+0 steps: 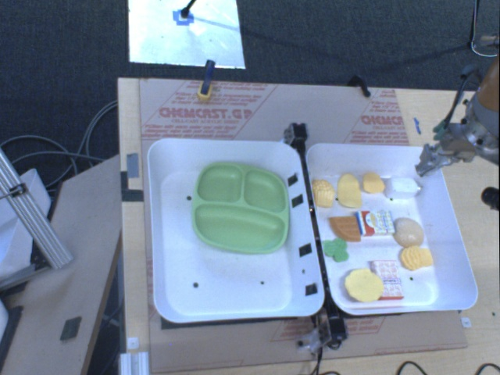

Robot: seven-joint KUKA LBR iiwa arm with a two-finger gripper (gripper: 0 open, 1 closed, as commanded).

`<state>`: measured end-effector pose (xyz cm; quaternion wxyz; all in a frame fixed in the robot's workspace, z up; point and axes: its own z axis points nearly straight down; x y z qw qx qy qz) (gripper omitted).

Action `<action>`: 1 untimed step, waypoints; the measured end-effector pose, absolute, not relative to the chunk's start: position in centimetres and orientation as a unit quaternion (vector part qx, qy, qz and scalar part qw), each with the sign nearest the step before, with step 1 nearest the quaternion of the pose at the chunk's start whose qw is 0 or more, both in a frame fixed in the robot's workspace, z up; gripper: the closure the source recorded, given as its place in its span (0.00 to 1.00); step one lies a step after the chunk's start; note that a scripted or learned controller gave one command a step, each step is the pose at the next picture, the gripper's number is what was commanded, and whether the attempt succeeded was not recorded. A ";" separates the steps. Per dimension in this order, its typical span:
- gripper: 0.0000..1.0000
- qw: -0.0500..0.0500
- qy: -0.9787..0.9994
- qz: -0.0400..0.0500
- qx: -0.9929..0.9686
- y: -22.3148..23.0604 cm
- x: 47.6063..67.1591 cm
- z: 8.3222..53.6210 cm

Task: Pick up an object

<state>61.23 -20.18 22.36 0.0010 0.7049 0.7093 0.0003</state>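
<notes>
Overhead, the gripper point(432, 160), its grip state not discernible, hovers at the right bin's point(457, 241) far right corner, positioned to pick from toy food clustered along that bin's left side, while a green divided plate point(240, 207) occupies the left bin point(168, 233)

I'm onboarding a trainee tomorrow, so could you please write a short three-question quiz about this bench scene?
1. True or false: the green divided plate lies in the left bin.
2. Where is the gripper? A) over the plate B) at the right bin's far right corner C) off the bench
3. Fill in: the small green piece lies beside the ___ between the bins.

Key: 1 true; 2 B; 3 divider.
</notes>
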 end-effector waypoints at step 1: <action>1.00 -0.002 0.710 0.000 0.704 -15.2 59.0 21.4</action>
